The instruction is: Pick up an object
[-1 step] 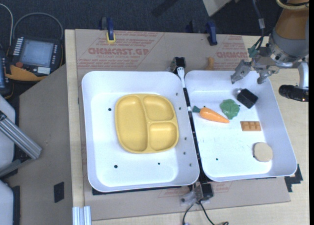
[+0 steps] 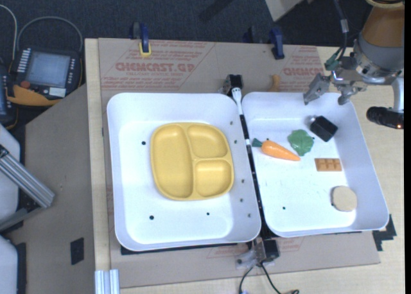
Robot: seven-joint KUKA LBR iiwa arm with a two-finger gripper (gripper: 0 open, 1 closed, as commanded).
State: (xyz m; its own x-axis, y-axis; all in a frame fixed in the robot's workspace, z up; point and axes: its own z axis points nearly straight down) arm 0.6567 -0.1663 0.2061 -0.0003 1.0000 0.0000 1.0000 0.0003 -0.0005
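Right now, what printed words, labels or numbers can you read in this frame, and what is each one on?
"CHEMCAST GP", red print on the brown protective sheet under the bins, left of centre; last letters uncertain.
The same red print repeats at the sheet's upper right, too faint to read.
Handheld pendant's screen: too small to read.

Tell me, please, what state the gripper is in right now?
Gripper: open, fingers spread, holding nothing, above the far edge of the right bin.
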